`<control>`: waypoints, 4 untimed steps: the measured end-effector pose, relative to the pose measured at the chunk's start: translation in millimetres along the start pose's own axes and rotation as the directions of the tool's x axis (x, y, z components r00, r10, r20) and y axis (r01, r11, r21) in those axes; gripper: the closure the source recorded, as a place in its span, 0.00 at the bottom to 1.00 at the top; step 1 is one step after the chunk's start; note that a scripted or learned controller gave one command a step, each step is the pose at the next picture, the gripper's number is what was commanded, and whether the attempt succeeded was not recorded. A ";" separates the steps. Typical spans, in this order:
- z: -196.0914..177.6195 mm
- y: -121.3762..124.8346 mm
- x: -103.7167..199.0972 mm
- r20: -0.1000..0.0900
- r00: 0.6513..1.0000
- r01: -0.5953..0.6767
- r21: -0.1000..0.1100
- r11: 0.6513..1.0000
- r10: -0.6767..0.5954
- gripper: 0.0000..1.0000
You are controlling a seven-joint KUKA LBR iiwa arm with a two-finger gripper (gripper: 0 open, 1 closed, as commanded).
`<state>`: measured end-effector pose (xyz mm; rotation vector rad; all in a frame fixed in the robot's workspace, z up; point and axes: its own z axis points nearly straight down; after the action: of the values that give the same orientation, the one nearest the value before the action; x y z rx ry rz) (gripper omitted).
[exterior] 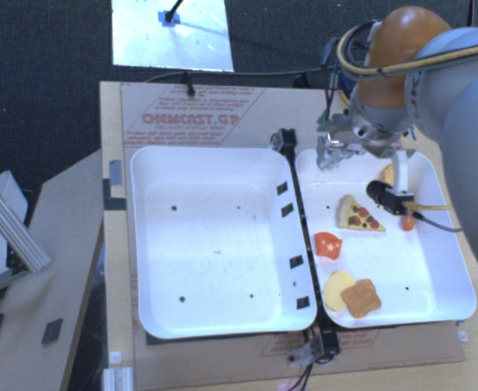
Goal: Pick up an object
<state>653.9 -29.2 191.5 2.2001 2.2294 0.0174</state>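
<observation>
My gripper [329,158] hangs over the back left corner of the right bin [446,255], with nothing visibly held. In that bin a pizza slice [358,216] lies near the middle, in front and to the right of the gripper. A red piece [328,245] sits close to the divider. Toward the front lie a yellow round piece [337,290] and a brown toast-like piece [361,298], touching each other. A small red bit [407,223] rests to the right of the pizza slice. A yellowish item [388,173] is partly hidden behind the arm.
The left bin [214,243] stands beside the right one, joined along a black-clipped divider [298,226]. Both rest on a cardboard sheet [191,116] on the bench. The grey arm [454,80] crosses the top right, above the right bin's back edge.
</observation>
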 end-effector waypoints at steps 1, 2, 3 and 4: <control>6.3 -4.3 -5.4 0.002 1.000 -0.008 0.012 1.000 0.008 0.00; -17.9 -84.9 -58.6 0.003 1.000 -0.019 0.016 1.000 0.019 0.00; 105.6 -51.8 -76.7 0.005 1.000 -0.012 0.009 1.000 0.012 0.00; 105.5 -40.3 -106.2 0.003 1.000 -0.014 0.010 1.000 0.014 0.00</control>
<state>616.5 -135.8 85.3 2.2190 2.2179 0.0023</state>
